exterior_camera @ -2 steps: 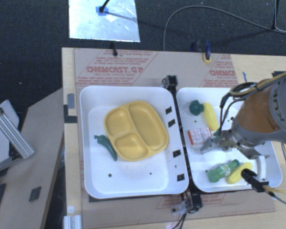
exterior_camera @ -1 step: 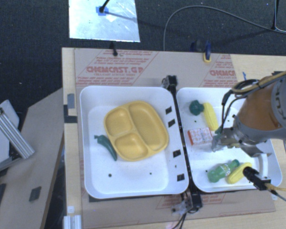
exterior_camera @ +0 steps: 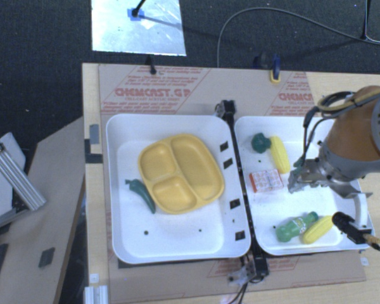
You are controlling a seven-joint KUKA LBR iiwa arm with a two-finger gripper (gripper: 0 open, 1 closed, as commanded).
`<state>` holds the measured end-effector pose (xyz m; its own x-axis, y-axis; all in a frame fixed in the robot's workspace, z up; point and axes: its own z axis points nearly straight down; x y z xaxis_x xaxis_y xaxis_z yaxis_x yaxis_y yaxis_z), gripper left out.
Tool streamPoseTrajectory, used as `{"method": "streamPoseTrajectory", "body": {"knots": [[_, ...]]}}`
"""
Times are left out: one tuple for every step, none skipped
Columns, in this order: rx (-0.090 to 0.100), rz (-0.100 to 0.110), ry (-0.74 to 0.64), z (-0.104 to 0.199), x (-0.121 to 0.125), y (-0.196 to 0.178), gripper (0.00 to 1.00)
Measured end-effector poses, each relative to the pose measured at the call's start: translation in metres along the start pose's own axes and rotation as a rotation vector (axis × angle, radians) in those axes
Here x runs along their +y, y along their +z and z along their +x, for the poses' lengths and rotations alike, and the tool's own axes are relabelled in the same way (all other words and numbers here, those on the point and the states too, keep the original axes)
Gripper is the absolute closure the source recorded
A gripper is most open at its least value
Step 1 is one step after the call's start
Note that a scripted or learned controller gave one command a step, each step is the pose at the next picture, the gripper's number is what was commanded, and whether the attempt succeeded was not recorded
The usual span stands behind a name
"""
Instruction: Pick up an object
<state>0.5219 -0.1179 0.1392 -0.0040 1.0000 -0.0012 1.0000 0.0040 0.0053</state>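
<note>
Reached in from the right over the right bin (exterior_camera: 361,170), grey arm (exterior_camera: 361,138) with its orange band hanging above that bin's far right side. Carried the hand (exterior_camera: 297,181) low near the bin's middle, just right of a small white-and-red packet (exterior_camera: 266,181) lying flat on the floor. Could not tell whether open or closed; nothing seen gripped. Held, in the same bin, a yellow corn cob (exterior_camera: 279,154) beside a dark green piece (exterior_camera: 260,143) toward the back, and a green bottle (exterior_camera: 296,227) touching a yellow banana-like piece (exterior_camera: 318,229) toward the front. Held, in the left bin (exterior_camera: 123,233), a yellow divided plate (exterior_camera: 180,173) with a green chilli pepper (exterior_camera: 141,194) just at its left edge. Rested, both bins, on the tabletop (exterior_camera: 196,84).
</note>
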Motion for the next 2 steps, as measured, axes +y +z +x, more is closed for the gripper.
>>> {"method": "streamPoseTrajectory", "body": {"knots": [[-0.001, -0.001, 0.001, -0.008, -0.002, -0.048, 1.00], [0.000, -0.002, -0.001, 0.001, -0.005, -0.102, 1.00]]}}
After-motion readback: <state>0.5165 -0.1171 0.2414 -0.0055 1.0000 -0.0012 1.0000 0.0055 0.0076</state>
